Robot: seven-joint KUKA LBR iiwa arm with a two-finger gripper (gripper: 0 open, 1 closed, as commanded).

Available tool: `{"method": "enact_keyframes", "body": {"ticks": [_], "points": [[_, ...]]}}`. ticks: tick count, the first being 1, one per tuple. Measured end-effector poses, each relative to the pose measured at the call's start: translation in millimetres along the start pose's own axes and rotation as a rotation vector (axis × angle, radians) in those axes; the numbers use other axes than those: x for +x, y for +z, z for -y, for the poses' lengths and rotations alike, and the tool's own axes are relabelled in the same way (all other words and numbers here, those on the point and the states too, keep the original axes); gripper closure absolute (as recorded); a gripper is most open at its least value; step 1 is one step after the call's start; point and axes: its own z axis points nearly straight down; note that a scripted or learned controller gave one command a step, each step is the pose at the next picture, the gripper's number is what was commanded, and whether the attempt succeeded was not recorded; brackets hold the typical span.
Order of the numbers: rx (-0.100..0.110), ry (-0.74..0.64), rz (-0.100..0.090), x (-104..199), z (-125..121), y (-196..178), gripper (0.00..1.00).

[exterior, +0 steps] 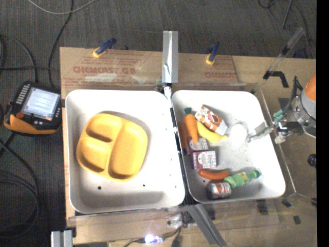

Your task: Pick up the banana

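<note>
Fingers (255,134) reach in from the right over the right bin (267,161), near its right wall, and whether they are spread or closed cannot be told from this view; nothing is seen between them; behind them the grey arm (300,115) extends past the bin's edge, with the orange band (310,88) at the far right.

Banana (211,134) lies in the upper middle of the right bin, yellow and curved, partly under a small red and white carton (211,119) that rests across its upper end; the fingers are apart from the banana, to its right, with a pale round object (238,133) between them that is too washed out to identify; a carrot (191,127) lies just left of the banana, running along the bin's left side; below it sit two small dark red boxes (204,158), one above the other; lower still a red sausage-shaped item (213,174) lies beside a green bottle (241,178), and a can (219,190) lies on its side near the front wall.

Left bin (82,189) holds a yellow divided tray (113,145), set at a slant, with three compartments; the two bins stand side by side and touch along their middle walls on the brown surface (128,68); two clamps with blue and yellow handles (104,47) grip the surface's far edge; a handheld pendant with a lit screen (36,107) lies on the dark floor to the left, amid loose cables.
</note>
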Motion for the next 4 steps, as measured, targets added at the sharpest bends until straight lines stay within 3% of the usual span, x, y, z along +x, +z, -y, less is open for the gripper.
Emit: {"method": "enact_keyframes", "body": {"ticks": [1, 2, 3, 4], "points": [[0.001, -0.002, 0.001, 35, -46, 90, 0.0], [-0.017, -0.068, 0.009, 75, -88, 149, 0.0], [-0.011, -0.068, 0.006, 76, -86, 142, 1.0], [-0.003, -0.158, 0.006, 46, -155, 20, 1.0]]}}
